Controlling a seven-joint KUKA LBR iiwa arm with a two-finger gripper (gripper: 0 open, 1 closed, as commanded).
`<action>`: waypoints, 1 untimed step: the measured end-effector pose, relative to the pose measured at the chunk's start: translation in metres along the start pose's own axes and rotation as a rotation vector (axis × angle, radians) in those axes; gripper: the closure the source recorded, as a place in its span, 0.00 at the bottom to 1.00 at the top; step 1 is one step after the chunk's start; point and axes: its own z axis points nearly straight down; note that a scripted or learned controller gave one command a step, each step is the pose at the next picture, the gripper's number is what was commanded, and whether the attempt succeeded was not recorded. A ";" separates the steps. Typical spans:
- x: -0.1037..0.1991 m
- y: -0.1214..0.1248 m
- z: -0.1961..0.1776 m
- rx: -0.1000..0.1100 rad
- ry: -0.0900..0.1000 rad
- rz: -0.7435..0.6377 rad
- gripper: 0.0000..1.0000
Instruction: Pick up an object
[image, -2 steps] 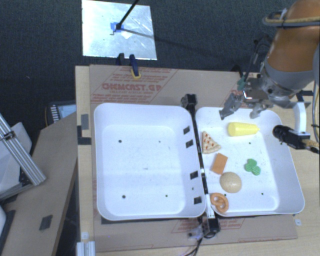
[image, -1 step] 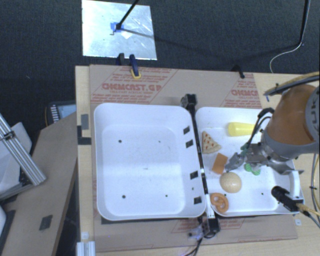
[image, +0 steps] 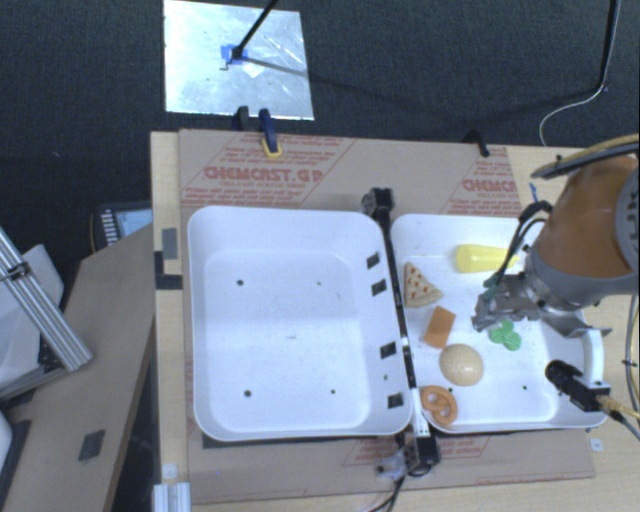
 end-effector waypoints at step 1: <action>0.108 0.042 -0.018 -0.002 0.005 -0.013 1.00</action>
